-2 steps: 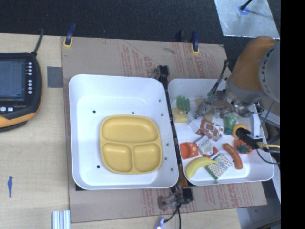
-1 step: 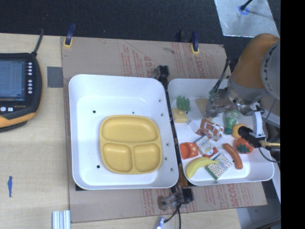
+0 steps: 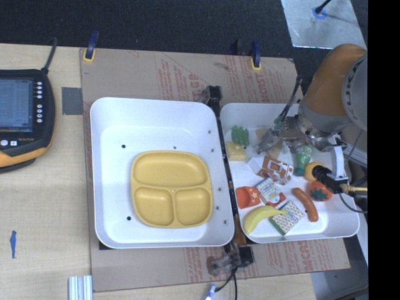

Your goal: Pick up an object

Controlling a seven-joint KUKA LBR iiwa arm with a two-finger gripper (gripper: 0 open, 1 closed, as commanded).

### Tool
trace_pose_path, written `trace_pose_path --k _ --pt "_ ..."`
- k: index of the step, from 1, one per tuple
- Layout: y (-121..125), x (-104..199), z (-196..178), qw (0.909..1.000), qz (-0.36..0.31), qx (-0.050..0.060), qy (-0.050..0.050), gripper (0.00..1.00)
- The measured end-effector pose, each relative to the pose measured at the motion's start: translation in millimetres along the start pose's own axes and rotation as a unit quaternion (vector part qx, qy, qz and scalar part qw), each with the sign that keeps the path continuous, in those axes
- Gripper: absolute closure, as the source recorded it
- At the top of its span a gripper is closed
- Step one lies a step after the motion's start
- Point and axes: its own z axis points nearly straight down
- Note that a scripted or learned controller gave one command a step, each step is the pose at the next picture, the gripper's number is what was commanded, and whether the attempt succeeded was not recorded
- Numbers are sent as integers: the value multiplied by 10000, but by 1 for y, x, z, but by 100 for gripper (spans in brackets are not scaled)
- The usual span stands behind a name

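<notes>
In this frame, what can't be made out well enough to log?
- Gripper: finger state unclear, small and dark under the arm's wrist, camera view.
- Right bin: its far right corner is covered by the arm.
- Small packets: print too small to read.
- Teach pendant: cut off by the left edge.

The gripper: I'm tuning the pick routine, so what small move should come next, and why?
Probably a short descent straight down. The gripper hovers over the back of the right bin, with no object seen between its fingers, and the green toy and other items lie just below and beside it.
</notes>
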Motion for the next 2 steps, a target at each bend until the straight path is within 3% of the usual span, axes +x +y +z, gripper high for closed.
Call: trace_pose_path --k 1,2 --pt "54 4 20 10000 26 -12 33 0" --pt "-20 -16 24 10000 21 25 40 0"
